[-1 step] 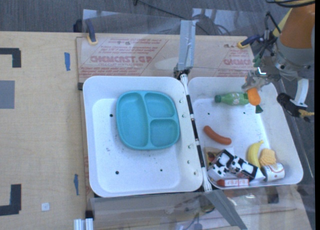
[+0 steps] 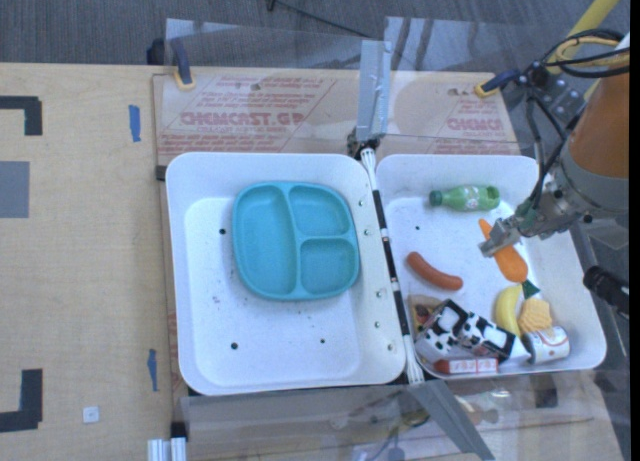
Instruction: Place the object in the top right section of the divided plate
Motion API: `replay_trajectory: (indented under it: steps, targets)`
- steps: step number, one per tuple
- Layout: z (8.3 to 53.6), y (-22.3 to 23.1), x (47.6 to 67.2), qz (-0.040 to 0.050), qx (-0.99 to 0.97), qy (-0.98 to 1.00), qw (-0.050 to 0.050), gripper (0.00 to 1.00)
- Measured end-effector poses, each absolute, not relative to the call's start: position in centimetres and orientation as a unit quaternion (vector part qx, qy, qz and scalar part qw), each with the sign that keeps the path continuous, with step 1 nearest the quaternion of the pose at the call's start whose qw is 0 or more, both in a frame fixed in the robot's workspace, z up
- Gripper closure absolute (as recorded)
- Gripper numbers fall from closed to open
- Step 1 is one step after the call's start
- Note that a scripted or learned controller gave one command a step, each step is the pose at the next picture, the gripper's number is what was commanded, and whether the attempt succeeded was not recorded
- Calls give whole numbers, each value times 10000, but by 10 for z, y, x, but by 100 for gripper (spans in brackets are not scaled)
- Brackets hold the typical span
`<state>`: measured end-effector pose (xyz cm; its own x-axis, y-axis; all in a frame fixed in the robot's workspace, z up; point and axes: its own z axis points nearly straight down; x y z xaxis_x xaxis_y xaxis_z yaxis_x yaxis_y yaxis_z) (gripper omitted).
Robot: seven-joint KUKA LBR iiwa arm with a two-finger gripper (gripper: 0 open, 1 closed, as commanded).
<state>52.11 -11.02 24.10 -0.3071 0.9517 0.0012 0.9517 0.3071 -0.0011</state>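
A teal divided plate (image 2: 295, 239) lies in the left bin (image 2: 200, 329), with one long section on its left and two smaller ones on its right. My gripper (image 2: 497, 238) hangs low in the right bin (image 2: 400, 211), right over the upper end of an orange carrot (image 2: 511, 263). The carrot lies on the bin floor and part of it is hidden under the gripper. The arm's grey wrist and orange band (image 2: 607, 129) come in from the right edge.
The right bin also holds a green bottle (image 2: 465, 197) at the back, a sausage (image 2: 434, 271) in the middle, a banana (image 2: 509, 309), a corn cob (image 2: 537, 317) and a black-and-white cow toy (image 2: 462, 330) at the front. Cables (image 2: 545, 69) hang beside the arm.
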Motion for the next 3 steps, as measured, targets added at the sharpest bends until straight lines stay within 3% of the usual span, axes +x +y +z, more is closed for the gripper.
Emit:
replay_trajectory:
  steps: [1,2,3]
  targets:
    - [185,-50,575,-2,-6286,-7778,-4,100]
    - [185,38,587,-11,-4823,-8760,-17,100]
    - [185,37,588,-11,-4827,-8758,-18,0]
